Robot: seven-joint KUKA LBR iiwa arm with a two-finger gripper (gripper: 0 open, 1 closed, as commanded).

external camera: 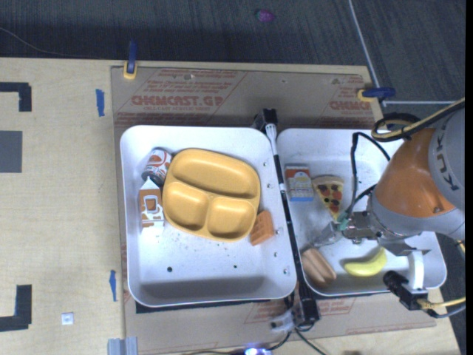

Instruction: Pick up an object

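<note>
Two bins sit side by side on the bench. In the left bin (148, 272) a divided tray (211, 193) lies toward the back, with a can (156, 166) and a small carton (151, 207) at its left and a wedge (261, 228) touching its right corner. The right bin (318, 140) holds a box (299, 183) beside a pizza slice (329, 194) at the back, and a hot dog (318, 267) left of a banana (366, 264) in front (the arm (414, 187) hangs over that side).

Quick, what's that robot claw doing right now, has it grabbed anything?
Gripper: low in the right white bin, between the yellow banana and the pizza slice toy; whether it is open, shut or holding anything cannot be told.
</note>
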